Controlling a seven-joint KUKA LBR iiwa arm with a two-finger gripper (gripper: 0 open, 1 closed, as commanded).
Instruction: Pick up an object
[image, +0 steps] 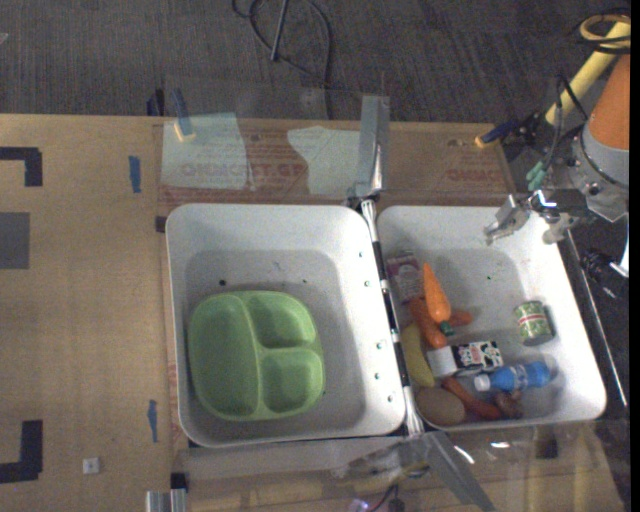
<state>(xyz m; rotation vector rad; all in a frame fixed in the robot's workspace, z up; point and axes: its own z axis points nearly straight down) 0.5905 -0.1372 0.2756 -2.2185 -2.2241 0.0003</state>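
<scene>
Pale wooden table (80, 300) is carrying two bins; the hand (520, 215), its opening impossible to tell, is hovering above the small green can (534, 322), which being round may be knocked away.

Divided plate (257, 352) in left bin (190, 230); can (534, 322) in right bin (570, 300).
</scene>
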